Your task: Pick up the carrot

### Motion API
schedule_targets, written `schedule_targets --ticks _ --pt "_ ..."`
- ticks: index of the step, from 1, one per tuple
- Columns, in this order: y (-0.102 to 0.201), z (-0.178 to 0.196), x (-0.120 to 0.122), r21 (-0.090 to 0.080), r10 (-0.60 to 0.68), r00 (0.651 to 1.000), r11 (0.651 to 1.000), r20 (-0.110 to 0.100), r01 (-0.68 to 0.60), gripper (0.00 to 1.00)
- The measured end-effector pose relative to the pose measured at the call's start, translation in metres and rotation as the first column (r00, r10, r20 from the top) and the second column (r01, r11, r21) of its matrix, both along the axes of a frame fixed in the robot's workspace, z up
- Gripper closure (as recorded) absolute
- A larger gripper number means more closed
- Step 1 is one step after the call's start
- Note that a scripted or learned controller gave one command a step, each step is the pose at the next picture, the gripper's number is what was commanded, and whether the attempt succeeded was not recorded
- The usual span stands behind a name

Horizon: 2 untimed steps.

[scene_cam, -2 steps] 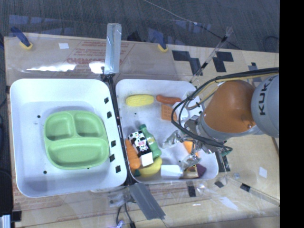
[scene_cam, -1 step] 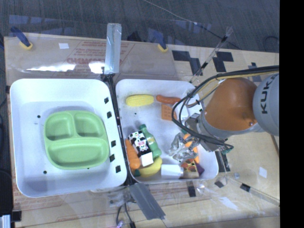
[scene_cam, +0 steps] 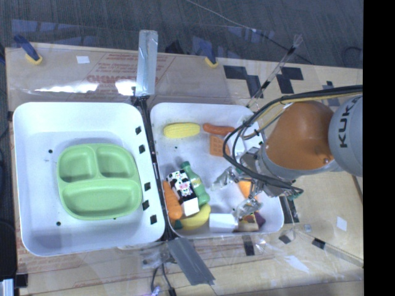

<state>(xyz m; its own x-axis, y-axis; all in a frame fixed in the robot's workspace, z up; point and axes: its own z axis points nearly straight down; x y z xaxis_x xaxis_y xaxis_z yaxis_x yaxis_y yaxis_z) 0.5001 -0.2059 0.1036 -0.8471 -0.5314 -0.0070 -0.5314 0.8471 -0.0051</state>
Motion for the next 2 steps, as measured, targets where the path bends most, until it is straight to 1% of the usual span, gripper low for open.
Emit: schedule_targets --ticks 1,2 --pt "0.002 0.011 0.002 0.0 0.008 1.0 1.0 0.004 -0.008 1.0" --pt "0.001 0.065 -0.001 0.001 -0.313 0.95 0.95 -0.004 0.313 1.0"
